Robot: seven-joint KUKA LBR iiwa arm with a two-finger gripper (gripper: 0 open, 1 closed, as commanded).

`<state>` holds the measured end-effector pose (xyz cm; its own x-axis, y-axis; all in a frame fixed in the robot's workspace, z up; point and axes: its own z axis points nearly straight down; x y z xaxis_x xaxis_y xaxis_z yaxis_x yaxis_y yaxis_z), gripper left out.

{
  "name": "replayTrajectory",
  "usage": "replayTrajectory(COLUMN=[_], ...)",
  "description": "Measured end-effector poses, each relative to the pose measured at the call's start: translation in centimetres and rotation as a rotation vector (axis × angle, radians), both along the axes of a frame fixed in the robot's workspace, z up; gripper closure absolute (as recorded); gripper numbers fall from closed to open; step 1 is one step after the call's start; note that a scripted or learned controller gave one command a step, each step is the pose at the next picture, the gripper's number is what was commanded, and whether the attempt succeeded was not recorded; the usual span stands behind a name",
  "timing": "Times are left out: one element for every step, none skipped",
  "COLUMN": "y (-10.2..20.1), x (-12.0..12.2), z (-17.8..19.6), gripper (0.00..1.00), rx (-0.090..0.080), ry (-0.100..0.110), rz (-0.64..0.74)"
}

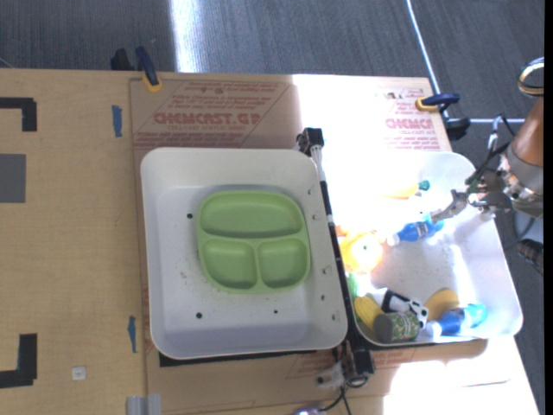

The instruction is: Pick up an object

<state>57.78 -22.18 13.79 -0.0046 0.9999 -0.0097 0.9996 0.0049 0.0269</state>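
Observation:
The right bin [492, 258] holds several small objects under strong glare. A blue object [413, 230] lies near its middle, with a yellow toy [359, 251] to its left. Along the front wall lie a green can [396, 325], a black-and-white item [408, 304], a yellow piece [443, 299] and a blue-and-white item [458, 318]. A small teal piece [423, 185] and a yellow shape [400, 194] sit toward the back. My gripper [460, 201] hangs over the right bin's right half, just up and right of the blue object, with nothing visibly held.
The left bin [164, 188] holds a green divided plate [253, 240]. A black bar [321, 188] runs between the two bins. Cardboard [216, 111] lies under the bins, held by clamps [149, 74] at the back.

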Motion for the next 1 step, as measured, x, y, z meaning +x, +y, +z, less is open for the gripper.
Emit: replayTrajectory(y=[0.02], x=[-0.07], z=[-0.03], gripper=[0.0], rx=[-0.001], ry=[-0.002], rz=[0.001])
